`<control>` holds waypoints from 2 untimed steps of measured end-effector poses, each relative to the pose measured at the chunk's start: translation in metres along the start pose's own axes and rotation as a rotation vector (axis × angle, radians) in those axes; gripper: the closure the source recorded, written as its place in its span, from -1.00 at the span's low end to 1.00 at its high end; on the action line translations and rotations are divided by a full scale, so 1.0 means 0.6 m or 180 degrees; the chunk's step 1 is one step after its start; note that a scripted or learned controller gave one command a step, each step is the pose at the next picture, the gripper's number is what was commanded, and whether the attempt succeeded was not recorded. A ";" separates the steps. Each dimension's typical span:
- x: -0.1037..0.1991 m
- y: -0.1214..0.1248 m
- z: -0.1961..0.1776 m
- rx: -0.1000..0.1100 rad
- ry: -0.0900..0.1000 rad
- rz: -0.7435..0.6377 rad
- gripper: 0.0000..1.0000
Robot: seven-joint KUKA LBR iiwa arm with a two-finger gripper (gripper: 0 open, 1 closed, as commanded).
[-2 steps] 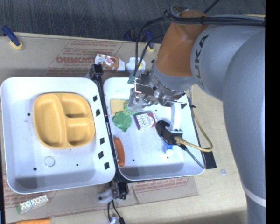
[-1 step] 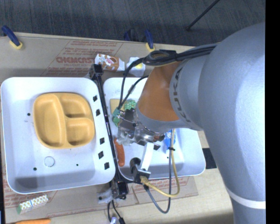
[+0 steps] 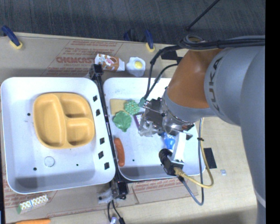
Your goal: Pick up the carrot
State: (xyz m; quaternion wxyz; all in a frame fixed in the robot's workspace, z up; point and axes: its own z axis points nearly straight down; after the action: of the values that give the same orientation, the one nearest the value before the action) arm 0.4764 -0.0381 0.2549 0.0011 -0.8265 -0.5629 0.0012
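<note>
White plastic makes up both bins. Over in the left bin (image 3: 18, 125) sits a yellow divided tray (image 3: 63, 119), filling its middle. The carrot (image 3: 120, 151) lies in the right bin (image 3: 144, 171) at about seven o'clock, hard against the wall by the divider. Up from it, near eleven o'clock, are a green leafy piece (image 3: 122, 120) and a yellow slab (image 3: 116, 105). The gripper (image 3: 148, 125) hangs over the bin's centre, well apart from the carrot; whether its fingers are wide or closed, I cannot tell.
</note>
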 end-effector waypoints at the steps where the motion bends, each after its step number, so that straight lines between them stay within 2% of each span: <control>1: 0.179 -0.072 0.107 0.0010 -0.0003 -0.0847 1.00; 2: 0.142 -0.056 0.106 0.0009 -0.0002 -0.1978 1.00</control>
State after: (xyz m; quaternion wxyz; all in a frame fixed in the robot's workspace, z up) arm 0.4759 0.0536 0.1911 0.0023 -0.6148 -0.7887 0.0018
